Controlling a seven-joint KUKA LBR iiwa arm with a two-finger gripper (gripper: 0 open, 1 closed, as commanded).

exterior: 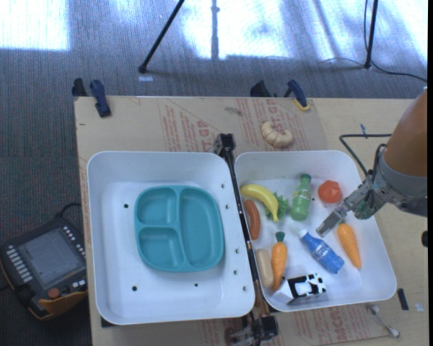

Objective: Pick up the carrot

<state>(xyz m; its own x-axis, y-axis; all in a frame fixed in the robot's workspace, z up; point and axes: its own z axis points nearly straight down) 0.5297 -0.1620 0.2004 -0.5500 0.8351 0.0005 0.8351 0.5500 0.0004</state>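
Note:
Two orange carrots lie in the right bin (387, 280). One carrot (278, 260) has a green top and rests near the bin's left side, pointing toward the front. The other carrot (349, 246) lies near the right wall. My gripper (332, 223) comes in from the right and hangs just over the upper left end of that right-hand carrot. From this angle I cannot see whether it touches the carrot, and nothing is visibly lifted.
The right bin also holds a banana (260, 199), a green bottle (301, 197), a tomato (330, 191), a sausage (252, 218), a blue bottle (321, 250), a bread roll (264, 267) and a cow-patterned carton (306, 287). A teal divided plate (179, 228) sits in the left bin. A garlic bulb (276, 133) lies on the bench behind.

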